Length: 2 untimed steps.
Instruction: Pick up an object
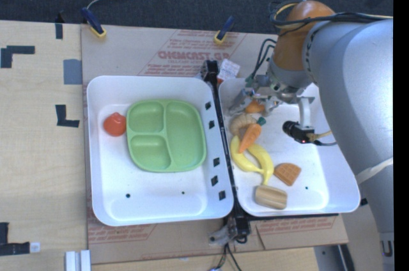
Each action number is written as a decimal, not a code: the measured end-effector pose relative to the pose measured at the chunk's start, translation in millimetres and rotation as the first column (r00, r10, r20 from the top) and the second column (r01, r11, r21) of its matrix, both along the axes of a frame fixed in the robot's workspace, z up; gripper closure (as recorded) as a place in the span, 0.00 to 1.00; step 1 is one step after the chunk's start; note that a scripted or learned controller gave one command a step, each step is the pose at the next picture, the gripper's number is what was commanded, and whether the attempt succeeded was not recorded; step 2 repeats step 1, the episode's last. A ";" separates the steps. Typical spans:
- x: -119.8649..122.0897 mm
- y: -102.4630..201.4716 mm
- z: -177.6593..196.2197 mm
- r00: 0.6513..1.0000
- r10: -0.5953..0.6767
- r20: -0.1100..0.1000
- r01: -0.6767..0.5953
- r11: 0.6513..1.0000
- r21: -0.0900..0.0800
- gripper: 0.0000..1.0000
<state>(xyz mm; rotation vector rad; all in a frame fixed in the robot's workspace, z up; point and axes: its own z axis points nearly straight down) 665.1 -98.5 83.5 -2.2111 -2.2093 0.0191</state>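
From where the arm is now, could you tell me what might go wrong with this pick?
1. The carrot, banana and a tan piece are bunched together under the gripper, so it may nudge or catch the wrong one.
2. The cluster lies close to the right bin's inner wall, so a finger could strike it.
3. The banana is curved and may slip.

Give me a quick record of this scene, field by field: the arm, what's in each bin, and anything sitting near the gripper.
arm: enters from the right, gripper low over the right bin's back left corner
near gripper: carrot and a beige item just in front of it
right bin, other contents: banana, orange-brown wedge, tan block
left bin contents: green divided plate, red tomato-like item beside the plate's left edge
grasp: nothing visibly held
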 end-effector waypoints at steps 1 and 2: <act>-3.1 -0.3 6.9 1.000 -0.001 -0.014 0.001 1.000 0.001 1.00; -3.1 -0.3 6.9 1.000 -0.001 -0.014 0.001 1.000 0.001 1.00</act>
